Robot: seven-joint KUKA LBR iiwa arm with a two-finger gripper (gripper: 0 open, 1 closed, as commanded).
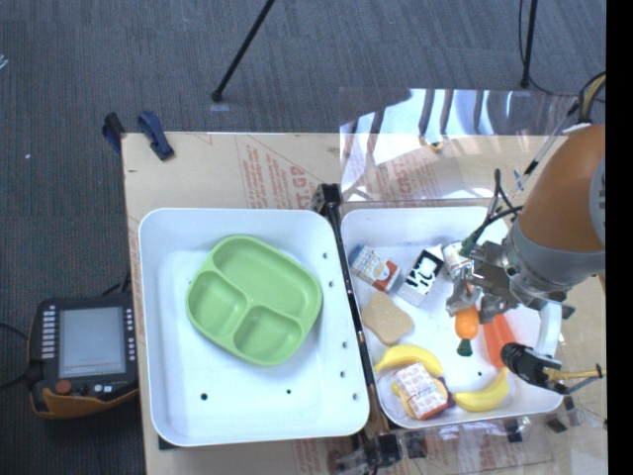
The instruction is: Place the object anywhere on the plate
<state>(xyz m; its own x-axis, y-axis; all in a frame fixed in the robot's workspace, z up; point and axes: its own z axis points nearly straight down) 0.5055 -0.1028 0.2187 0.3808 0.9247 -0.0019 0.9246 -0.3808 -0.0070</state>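
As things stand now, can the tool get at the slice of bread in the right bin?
Probably yes. The tool hangs just right of the bread slice, which lies flat with nothing on top; the banana and small carton crowd its edges.

Robotics lab, test bench setup. Plywood bench (237, 161) on dark grey carpet (119, 47); two white bins (163, 364) side by side on top. Blue clamps (153, 135) at bench corner. Tripod legs (252, 33) standing on carpet beyond bench. Handheld control pendant (87, 352) with screen lying on floor at left, cable attached. Clear plastic shield (445, 137) behind right bin. Toy food (420, 369) as test props, green divided plate (255, 300) in left bin.
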